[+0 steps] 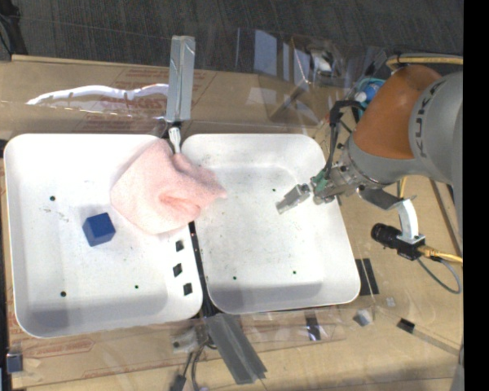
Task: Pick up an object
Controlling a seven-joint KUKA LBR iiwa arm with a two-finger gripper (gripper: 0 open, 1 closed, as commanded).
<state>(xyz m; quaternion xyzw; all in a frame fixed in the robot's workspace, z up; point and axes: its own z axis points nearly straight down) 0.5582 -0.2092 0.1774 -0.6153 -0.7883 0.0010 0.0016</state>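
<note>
We see the pincer (pixel 292 199) low over the right bin (pixel 261 292), near its right wall, but we cannot tell its state. A pink cloth (pixel 165 192) drapes across the divide between both bins, and a blue cube (pixel 99 228) sits in the left bin (pixel 33 300).

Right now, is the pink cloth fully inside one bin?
No. The pink cloth drapes across the divider, mostly in the left bin, one corner in the right bin.
</note>
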